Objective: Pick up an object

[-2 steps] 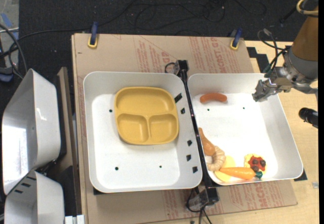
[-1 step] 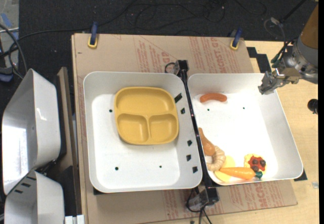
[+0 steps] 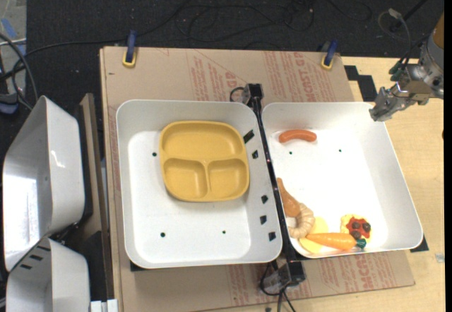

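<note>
gripper (image 3: 381, 107) above the far right corner of the right bin (image 3: 367, 155), nothing seen between its fingers.
how wide the fingers stand i cannot tell. in the right bin a sausage (image 3: 297, 136) lies near the far left corner; a carrot (image 3: 330, 239) and other toy food sit along the near edge. the left bin (image 3: 134, 190) carries a yellow divided plate (image 3: 205, 161) near its far edge.

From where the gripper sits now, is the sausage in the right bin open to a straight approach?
Probably yes. The sausage lies alone near the right bin's far wall, nothing on or beside it, and the gripper hovers at the bin's far right corner.
</note>
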Tool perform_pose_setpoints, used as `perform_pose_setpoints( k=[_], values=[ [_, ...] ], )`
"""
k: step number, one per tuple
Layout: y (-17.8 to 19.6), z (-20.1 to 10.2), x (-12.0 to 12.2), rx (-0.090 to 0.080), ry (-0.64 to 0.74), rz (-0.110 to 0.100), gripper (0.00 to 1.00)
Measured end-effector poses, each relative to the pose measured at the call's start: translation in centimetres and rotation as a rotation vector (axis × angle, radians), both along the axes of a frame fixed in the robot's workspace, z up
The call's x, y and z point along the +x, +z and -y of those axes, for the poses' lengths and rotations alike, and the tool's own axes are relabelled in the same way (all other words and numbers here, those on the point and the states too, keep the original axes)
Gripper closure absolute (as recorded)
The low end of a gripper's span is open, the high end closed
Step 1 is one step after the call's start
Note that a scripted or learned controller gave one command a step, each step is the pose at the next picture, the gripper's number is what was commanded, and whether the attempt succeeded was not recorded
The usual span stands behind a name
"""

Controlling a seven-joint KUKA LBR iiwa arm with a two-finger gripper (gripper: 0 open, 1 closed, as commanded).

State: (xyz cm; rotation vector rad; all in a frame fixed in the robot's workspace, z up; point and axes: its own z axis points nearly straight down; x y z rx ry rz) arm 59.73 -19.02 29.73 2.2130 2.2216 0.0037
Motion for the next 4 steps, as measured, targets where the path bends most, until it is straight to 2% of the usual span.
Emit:
perform_pose_setpoints(
  k=[1,2,3,4],
  values=[
    [-1.0,-4.5,1.1,0.003,0.003,-0.005,1.00],
    [-2.9,-9.7,1.2,0.003,0.003,-0.008,1.00],
    [-2.7,-15.3,1.0,0.003,0.003,-0.007,1.00],
    [-4.3,-21.2,1.0,0.003,0.003,-0.008,1.00]
  ],
)
